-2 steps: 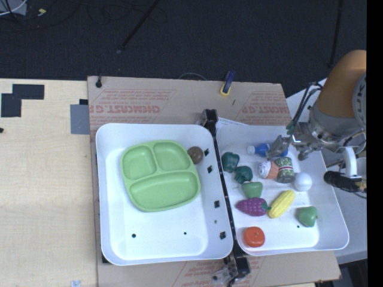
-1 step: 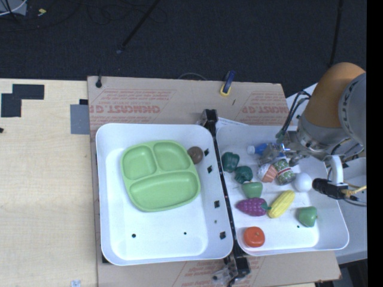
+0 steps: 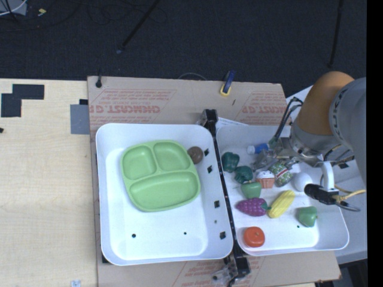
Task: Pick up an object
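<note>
Low over the right bin (image 3: 335, 235), gripper (image 3: 280, 160) lost in clutter; cannot tell its grip. Blurred beneath: toy cupcake (image 3: 267, 179). Clear nearby: yellow corn (image 3: 281, 204), purple grapes (image 3: 251, 206), orange tomato (image 3: 254, 237).

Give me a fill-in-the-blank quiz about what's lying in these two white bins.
1. The green divided plate has ___ compartments.
2. The small brown ball lies in the ___ bin.
3. The yellow toy corn cob lies beside the ___ toy grape bunch.
4. The round orange toy lies in the ___ bin.

Missing words: three; left; purple; right
</note>
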Controlling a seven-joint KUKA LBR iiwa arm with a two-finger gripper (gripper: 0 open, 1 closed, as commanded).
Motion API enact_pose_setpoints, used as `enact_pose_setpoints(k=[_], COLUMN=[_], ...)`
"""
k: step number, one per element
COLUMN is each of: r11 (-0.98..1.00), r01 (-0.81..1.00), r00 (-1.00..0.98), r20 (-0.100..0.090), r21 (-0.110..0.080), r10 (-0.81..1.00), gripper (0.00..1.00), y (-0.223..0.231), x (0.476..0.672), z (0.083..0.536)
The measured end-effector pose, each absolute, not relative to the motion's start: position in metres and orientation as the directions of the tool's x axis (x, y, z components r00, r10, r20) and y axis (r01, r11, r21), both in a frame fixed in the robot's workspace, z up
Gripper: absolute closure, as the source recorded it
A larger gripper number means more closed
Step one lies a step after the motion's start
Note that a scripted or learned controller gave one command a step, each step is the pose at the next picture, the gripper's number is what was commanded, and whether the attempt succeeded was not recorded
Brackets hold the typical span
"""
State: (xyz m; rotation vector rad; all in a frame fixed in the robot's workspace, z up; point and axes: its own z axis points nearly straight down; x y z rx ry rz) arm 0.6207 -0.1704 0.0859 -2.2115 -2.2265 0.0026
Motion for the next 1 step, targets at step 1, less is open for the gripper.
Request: enact_pose_setpoints(k=[1], r11=[0.008], r01=[1.000], r00=[-0.008], r20=[0.001], r21=[-0.001], r10=[1.000], gripper=[1.00], y=[-0.1706], x=[0.6216], z=[0.0981])
